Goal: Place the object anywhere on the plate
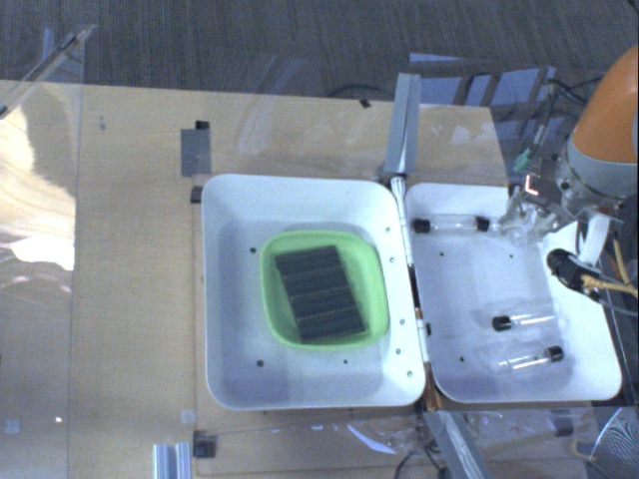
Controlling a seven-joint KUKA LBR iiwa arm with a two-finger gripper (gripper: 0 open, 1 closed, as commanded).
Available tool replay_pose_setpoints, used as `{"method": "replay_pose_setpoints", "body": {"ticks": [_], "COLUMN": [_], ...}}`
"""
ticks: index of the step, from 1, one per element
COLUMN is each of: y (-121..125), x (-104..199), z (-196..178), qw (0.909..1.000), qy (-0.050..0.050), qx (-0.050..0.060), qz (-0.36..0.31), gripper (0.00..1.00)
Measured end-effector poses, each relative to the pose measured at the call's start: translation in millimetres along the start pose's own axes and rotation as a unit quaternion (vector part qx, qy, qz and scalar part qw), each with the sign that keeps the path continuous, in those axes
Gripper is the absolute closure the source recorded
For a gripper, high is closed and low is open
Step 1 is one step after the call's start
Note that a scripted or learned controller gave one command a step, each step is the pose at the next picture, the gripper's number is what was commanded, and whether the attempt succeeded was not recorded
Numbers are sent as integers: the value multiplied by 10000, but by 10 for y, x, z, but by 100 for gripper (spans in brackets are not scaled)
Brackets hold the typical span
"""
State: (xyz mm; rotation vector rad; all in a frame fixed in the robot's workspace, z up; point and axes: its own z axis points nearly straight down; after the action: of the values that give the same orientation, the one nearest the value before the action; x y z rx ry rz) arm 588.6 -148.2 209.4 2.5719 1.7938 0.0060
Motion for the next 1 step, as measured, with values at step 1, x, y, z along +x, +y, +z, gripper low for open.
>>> {"method": "replay_pose_setpoints", "body": {"ticks": [1], "y": [-620], "x": [212], "z": [514], "qw": [9908], "qy": [11], "qx": [18], "qz": [-1354], "gripper": [100]}}
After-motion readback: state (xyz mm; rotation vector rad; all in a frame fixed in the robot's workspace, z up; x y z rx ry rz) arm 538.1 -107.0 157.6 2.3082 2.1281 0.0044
